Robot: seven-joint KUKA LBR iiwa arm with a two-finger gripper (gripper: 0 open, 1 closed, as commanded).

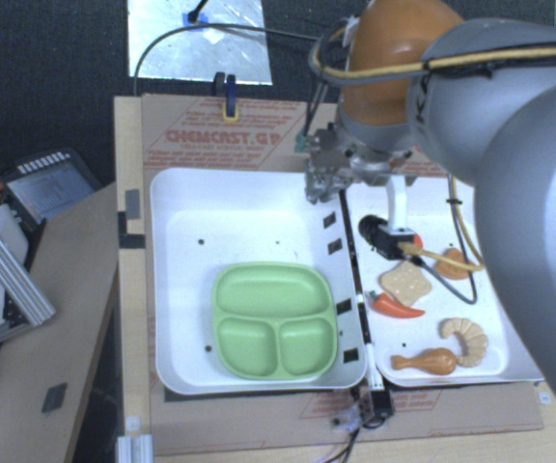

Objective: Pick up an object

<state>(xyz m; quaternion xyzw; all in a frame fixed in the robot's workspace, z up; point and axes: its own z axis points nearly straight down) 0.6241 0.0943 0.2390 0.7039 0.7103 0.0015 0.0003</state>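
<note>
The gripper (pixel 324 186) sits at upper centre, above the divider between the bins, so neither bin is obstructed; jaw state cannot be determined. Candidate objects lie in the right bin (pixel 510 360), lower right: bread slice (pixel 405 284), chili pepper (pixel 395 306), shrimp (pixel 466 339), drumstick (pixel 425 361). The green tray (pixel 273 320) occupies the left bin (pixel 177 258).

I'm looking at a lab bench: two shallow white plastic bins (pixel 177 258) on printed brown cardboard (pixel 222 135), loose black cables (pixel 210 33), and a bare aluminium extrusion rail (pixel 6 263).
</note>
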